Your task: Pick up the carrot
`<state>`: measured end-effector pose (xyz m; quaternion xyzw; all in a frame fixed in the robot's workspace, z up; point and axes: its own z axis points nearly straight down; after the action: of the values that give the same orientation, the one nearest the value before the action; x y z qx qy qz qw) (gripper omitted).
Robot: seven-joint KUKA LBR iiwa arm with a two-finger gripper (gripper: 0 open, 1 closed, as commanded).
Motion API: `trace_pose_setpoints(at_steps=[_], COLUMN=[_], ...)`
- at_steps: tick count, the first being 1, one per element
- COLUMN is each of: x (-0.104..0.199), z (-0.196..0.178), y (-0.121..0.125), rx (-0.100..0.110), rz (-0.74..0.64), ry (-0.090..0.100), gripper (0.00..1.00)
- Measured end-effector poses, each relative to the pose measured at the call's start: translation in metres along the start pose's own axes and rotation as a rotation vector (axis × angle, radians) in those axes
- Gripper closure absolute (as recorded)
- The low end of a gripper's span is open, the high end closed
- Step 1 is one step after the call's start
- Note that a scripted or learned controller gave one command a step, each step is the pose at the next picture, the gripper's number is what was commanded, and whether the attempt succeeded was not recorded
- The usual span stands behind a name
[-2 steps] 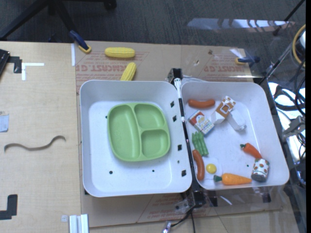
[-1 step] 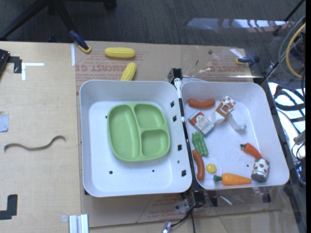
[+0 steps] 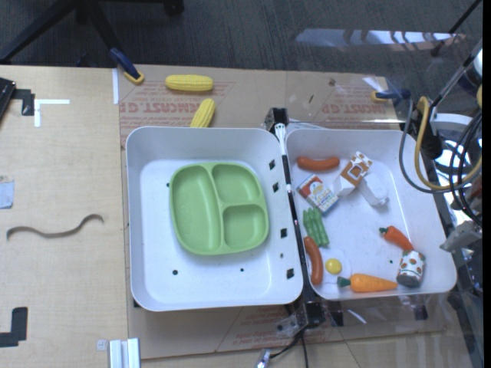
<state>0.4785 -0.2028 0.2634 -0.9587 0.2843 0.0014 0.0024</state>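
Carrot [image 3: 374, 284] lying flat near right bin's [image 3: 430, 205] front wall, beside fried egg [image 3: 332, 267].

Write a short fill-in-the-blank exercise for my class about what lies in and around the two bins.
1. The green plate has ___ compartments.
2. The plate lies in the ___ bin as the camera sees it.
3. The large carrot lies near the front wall of the ___ bin.
4. Behind the bins, on the cardboard, lie two yellow ___.

Missing words: three; left; right; corn cobs
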Motion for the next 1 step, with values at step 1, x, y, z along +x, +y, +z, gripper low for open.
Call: trace_pose_setpoints(at_steps=[1], x=[0.0229], z=[-0.0642], y=[0.0062], rx=[0.002], rz=[-0.338], ry=[0.001], gripper=[0.00])
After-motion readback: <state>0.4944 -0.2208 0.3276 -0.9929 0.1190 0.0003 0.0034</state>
